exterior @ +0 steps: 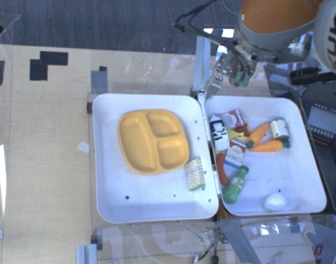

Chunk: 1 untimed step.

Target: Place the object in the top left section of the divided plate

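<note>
We are looking at the tool hanging above the far edge of the right bin, just right of the wall where the two bins meet, and we cannot tell its state from here. Nothing is showing in its grasp.

Which object the task means is not settled. We are judging the small packet the likeliest: it is lying in the left bin, just off the near right corner of the yellow divided plate. From the tool it is lying nearer to us and a little left, with its long axis running roughly near to far, slightly tilted. It is looking pale with a speckled green-and-yellow print, flat and soft-edged.

The plate's far left section is sitting further left of the packet and farther from us, so the carry would be going left and away.
</note>
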{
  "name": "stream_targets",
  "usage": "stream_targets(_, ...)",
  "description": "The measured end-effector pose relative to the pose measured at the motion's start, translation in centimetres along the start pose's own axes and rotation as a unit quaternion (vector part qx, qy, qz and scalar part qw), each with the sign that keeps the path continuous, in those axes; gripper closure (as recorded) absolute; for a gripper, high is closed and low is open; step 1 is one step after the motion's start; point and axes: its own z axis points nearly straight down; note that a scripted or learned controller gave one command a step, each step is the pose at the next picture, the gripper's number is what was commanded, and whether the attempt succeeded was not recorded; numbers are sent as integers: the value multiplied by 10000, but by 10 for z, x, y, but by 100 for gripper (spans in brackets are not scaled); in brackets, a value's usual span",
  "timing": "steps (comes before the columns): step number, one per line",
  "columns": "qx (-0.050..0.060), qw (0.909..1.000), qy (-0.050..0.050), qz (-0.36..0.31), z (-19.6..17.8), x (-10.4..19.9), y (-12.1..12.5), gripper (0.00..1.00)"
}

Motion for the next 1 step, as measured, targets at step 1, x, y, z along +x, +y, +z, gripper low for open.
stream_targets(1,11,9979,8,-643,47,-64,-29,100)
